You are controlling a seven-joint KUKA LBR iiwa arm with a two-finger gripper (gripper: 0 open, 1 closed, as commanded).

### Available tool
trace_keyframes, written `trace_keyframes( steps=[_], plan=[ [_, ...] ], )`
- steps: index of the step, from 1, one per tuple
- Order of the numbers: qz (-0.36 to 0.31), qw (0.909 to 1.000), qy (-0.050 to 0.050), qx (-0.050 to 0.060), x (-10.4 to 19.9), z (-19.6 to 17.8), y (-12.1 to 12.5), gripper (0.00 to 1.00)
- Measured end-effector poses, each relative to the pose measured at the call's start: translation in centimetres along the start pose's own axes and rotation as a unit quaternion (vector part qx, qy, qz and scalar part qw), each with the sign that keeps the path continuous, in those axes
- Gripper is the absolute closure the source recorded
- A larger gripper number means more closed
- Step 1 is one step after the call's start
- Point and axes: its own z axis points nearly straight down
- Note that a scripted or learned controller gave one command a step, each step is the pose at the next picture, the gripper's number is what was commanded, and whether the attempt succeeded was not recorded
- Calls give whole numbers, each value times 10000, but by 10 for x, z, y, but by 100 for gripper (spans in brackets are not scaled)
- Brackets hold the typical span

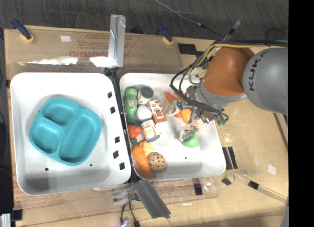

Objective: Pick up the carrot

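Cardboard-covered bench, two white bins side by side; the left bin point(19, 123) carries a teal divided plate point(65, 130). The right bin point(216, 159) is crowded. The gripper point(194, 118) sits low in its right half, under the orange-banded wrist. The carrot point(180, 110) lies just left of it, long axis slanting up-left, orange flesh seemingly against the tool. Fingers: cannot tell, cables mask them. A green ball point(190, 141) sits right below; the bin's right wall is near, so room looks tight.
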Motion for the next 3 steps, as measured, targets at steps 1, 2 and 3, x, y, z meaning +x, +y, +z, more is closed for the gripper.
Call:
trace_keyframes(
  steps=[1,2,3],
  plan=[
    [-1850,9827,-19,25,-23,-2,-5,0],
    [-2288,9735,0,0,-2,1,13,0],
    [-3968,9179,-13,26,-9,-1,26,0]
  ],
)
